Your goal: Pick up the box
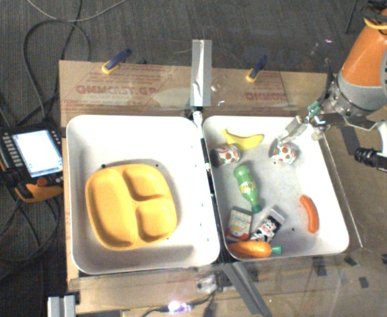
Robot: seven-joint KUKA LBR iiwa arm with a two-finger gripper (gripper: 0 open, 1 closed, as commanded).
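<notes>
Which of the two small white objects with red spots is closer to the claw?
The spotted object at the right bin's far right, just below the claw. The other spotted one lies near the divider, left of the banana.

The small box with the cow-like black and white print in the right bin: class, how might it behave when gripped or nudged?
The box looks like a small carton, so probably light and fairly stiff. It lies tilted against a jar, so a nudge may slide or turn it.

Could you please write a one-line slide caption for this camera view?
Pincer hovers over the right bin, far from the box; yellow tray fills the left bin.
</notes>
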